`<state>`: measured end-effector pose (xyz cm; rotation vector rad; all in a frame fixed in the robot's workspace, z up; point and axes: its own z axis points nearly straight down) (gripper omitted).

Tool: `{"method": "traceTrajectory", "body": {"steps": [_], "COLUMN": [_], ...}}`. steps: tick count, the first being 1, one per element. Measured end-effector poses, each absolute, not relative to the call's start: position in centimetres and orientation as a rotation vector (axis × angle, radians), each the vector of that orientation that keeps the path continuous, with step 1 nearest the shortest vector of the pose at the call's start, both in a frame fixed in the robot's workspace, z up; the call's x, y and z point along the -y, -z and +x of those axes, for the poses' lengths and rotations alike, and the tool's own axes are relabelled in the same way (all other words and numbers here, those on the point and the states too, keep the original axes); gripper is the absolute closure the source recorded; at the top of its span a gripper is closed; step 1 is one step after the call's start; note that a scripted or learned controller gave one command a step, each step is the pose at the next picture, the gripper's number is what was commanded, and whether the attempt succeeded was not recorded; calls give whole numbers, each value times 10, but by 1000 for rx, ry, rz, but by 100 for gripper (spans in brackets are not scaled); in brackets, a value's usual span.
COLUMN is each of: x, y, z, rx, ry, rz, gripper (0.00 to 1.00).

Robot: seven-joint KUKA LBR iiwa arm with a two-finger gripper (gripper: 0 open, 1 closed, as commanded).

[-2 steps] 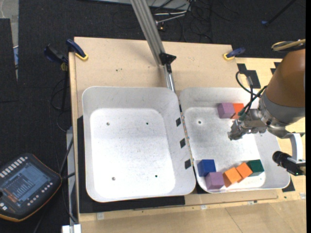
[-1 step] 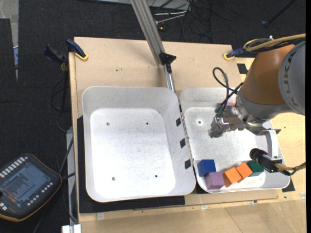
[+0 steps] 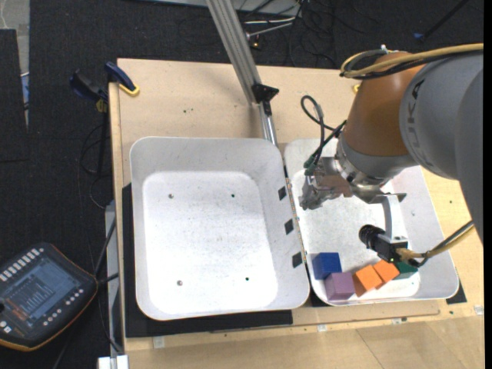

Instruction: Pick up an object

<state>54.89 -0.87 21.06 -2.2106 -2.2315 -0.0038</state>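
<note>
My gripper (image 3: 310, 197) hangs over the left part of the right bin (image 3: 432, 215), close to the wall shared with the left bin. Near that bin's front edge lie a blue block (image 3: 326, 264), a purple block (image 3: 340, 285) and an orange block (image 3: 375, 275), close together. A small green piece (image 3: 408, 266) shows just right of the orange block. The blocks sit in front of the gripper and apart from it, and nothing is visibly held.
The left bin (image 3: 146, 167) stands beside the right one, their walls touching. A slanted metal pole (image 3: 238, 48) comes down to the back of the bins. A teach pendant (image 3: 38, 290) lies off the bench at the lower left.
</note>
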Motion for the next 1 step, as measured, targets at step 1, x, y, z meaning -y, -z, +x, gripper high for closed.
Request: {"method": "traceTrajectory", "body": {"steps": [1], "x": [-45], "y": [-218], "z": [548], "rx": [2230], "ry": [3], "rz": [-2211], "gripper": [100]}}
